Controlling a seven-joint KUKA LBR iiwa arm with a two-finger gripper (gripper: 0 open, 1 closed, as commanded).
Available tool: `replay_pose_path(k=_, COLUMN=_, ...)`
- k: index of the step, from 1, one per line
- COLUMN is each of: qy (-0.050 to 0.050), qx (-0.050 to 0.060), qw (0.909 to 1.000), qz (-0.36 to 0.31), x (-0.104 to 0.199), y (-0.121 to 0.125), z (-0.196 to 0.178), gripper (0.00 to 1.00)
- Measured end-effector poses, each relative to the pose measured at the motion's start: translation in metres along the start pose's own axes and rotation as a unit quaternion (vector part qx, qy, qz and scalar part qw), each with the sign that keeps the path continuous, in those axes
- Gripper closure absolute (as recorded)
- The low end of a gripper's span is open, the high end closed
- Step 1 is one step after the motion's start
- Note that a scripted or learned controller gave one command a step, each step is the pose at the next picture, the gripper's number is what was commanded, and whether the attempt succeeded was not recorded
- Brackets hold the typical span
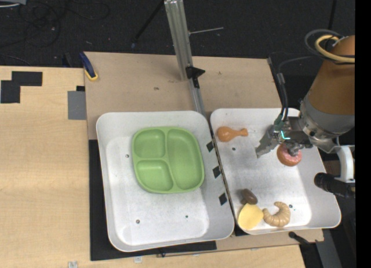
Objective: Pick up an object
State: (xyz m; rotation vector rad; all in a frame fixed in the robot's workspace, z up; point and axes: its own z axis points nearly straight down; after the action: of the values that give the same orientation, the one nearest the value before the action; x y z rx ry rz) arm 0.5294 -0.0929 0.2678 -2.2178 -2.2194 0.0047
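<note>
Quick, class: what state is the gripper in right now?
Gripper: cannot be told; it sits low in the right bin, beside a red, doughnut-like object.

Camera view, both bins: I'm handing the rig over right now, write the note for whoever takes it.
Gripper: low over the right bin, beside a red and white round toy; nothing visibly between its fingers.
Right bin also holds an orange drumstick toy, a small brown piece, a yellow piece and a croissant.
Left bin: green divided plate.
Done: nothing lifted yet.
Left: grasp and lift one object; the red toy looks nearest.
</note>
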Motion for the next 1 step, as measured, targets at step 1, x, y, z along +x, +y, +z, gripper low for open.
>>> replay_pose_path(k=1, qy=0.0, qx=-0.001, qw=1.0, qz=0.0, x=0.0, y=0.0003, z=-0.0005, gripper=0.0)
